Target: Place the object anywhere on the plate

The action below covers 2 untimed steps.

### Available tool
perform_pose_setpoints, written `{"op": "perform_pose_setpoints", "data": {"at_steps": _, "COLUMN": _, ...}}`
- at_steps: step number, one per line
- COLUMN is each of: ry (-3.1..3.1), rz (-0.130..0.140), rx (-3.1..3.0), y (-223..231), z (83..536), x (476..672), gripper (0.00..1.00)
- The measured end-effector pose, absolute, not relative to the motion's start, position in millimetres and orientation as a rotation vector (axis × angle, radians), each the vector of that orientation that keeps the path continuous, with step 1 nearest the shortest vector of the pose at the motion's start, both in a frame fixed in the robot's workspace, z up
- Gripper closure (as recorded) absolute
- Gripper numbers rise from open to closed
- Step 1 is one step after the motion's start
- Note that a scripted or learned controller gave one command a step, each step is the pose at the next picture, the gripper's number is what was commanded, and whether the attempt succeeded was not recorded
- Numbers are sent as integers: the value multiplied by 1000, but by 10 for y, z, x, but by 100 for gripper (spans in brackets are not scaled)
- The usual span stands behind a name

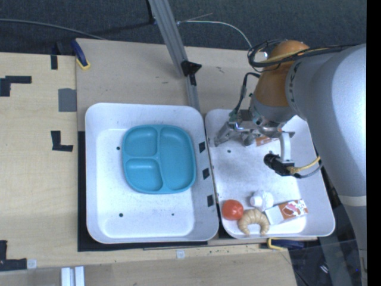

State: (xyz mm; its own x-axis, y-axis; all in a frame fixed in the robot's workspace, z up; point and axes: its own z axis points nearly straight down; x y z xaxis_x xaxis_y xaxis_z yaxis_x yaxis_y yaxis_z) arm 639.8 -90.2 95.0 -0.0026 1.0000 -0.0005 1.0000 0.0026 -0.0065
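A blue divided plate point(159, 158) lies in the left white bin point(104, 177). In the right bin point(250, 165), along its front edge, sit a red tomato-like ball point(232, 208), a tan croissant point(254, 220), a small white object point(261, 199) and a white packet with a red print point(288, 211). My gripper point(236, 133) is low over the far left part of the right bin, close to the wall between the bins. A small orange-and-white item point(265, 140) shows just right of it, partly hidden by the wrist. Nothing can be seen held.
A grey metal post point(172, 37) slants across the bench behind the bins. The big grey arm point(333, 118) covers the right bin's far right side. A black cable point(286, 165) hangs from the wrist over the bin's middle.
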Motion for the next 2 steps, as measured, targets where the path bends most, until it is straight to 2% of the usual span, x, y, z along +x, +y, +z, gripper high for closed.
{"op": "perform_pose_setpoints", "data": {"at_steps": 1, "ry": -2223, "rz": 5, "rx": -2218, "y": -896, "z": 878, "x": 6393, "gripper": 0}}
{"op": "perform_pose_setpoints", "data": {"at_steps": 2, "ry": -2224, "rz": 5, "rx": -2217, "y": -891, "z": 983, "x": 6394, "gripper": 100}}
